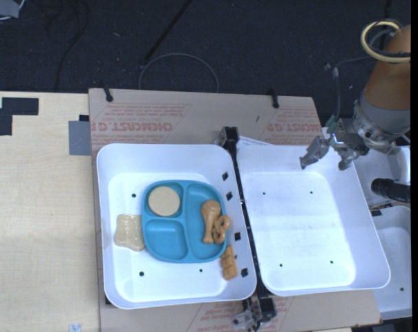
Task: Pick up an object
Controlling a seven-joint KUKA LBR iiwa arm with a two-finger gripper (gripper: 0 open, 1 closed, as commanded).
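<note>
My gripper (327, 158) hangs open over the far right corner of the right bin (312, 282), its two grey fingers spread apart with nothing between them. In the left bin (119, 282) lies a blue divided tray (168, 242). A round tan disc (163, 200) rests in the tray's upper left compartment, and a brown knobbly piece (213, 221) lies in its right compartment. A pale bread-like piece (129, 232) sits on the bin floor just left of the tray. A small orange-brown chunk (228, 262) lies by the tray's lower right corner.
A black divider (239, 206) runs between the two bins. Both bins rest on a cardboard sheet (195, 116) on the bench. The arm's orange band (388, 75) stands at the upper right, with a black fitting (392, 187) beyond the right bin's edge.
</note>
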